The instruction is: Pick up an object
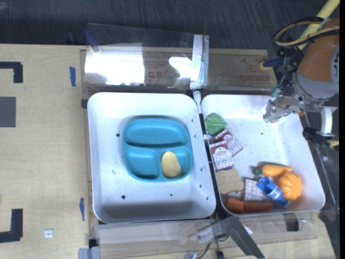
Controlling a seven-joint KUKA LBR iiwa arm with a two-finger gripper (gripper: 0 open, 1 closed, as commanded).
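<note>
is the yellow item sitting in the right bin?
No, the yellow item lies in a compartment of the blue tray inside the left bin.

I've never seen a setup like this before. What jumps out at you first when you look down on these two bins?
The bright blue divided plastic tray in the left white bin catches the eye first, with a pale yellow egg-shaped object in its lower right compartment. Next comes the cluster of toy foods along the right white bin's lower part, such as an orange toy pumpkin, and the arm's grey two-finger gripper over that bin's upper right corner.

Robot lab — taped wooden bench (38, 161), two white bins (102, 198), cabled arm (318, 63).
</note>
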